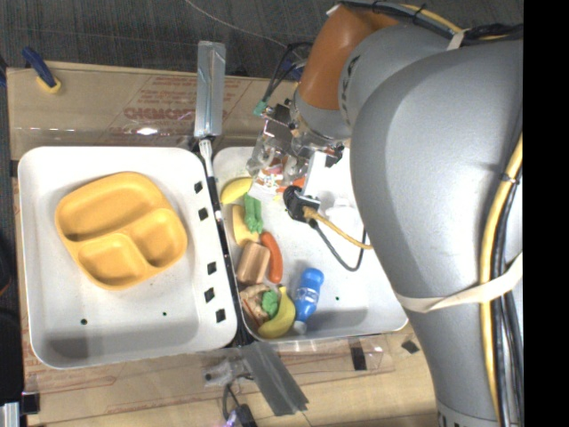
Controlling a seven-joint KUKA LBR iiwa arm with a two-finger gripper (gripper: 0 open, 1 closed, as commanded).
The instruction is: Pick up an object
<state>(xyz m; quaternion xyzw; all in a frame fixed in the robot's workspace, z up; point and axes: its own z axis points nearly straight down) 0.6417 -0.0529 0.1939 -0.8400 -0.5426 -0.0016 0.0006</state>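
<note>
Two white bins (116,345), right one packed with toy food: yellow banana (235,190), green pepper (252,213), orange carrot (275,256), blue bottle (307,294). Gripper (271,169) low over the banana end, fingers impossible to tell.

Grey KUKA arm with an orange band and a cluttered metal wrist

The arm (436,176) is a bulky, smooth, rounded shell of matte light grey, its casing swelling into broad curved segments; an orange band (333,47) of glossy, rounded form sits above the wrist; thin yellow and dark cables run along the outer edge of the grey casing; a pale strap crosses the lower shell; the gripper (271,163) end is a small cluster of silvery metal brackets with green and red fittings; a black connector (298,205) hangs beneath it, trailing a yellow cable (342,234) that loops back to the body.
</note>
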